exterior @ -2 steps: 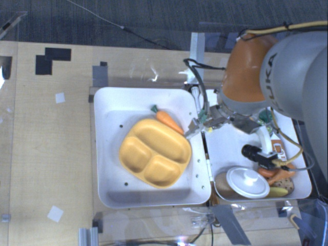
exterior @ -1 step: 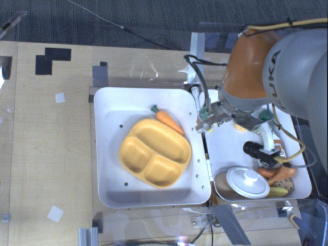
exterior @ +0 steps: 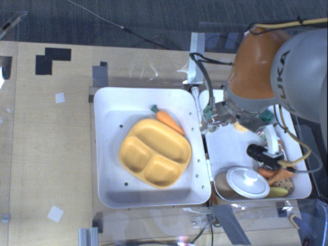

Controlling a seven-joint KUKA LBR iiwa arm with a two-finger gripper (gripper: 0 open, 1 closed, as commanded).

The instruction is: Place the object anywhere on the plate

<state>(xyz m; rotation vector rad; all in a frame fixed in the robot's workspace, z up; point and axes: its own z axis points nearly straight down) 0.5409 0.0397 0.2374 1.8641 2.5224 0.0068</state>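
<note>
Left bin [exterior: 110,188] — carrot [exterior: 169,121] diagonal at plate [exterior: 154,155] rim, greens pointing upper-left; end effector [exterior: 218,118] state unclear.

My arm [exterior: 303,78] is grey, with a broad orange band [exterior: 256,65] above the wrist. The left bin [exterior: 105,137] and the right bin [exterior: 225,150] are both plain white. In the left bin, the plate [exterior: 155,152] is a warm, even yellow with no pattern. The carrot [exterior: 169,122] toward the bin's back right corner is orange with a small green top. Along the right bin's front edge, the bowl [exterior: 247,181] is white over a tan disc [exterior: 220,185]. Orange pieces [exterior: 277,175] and a yellow piece [exterior: 278,191] sit by its front right corner. The worktop [exterior: 46,152] is pale wood, with black patches [exterior: 51,60] near its back left corner and small white squares [exterior: 60,97].
</note>
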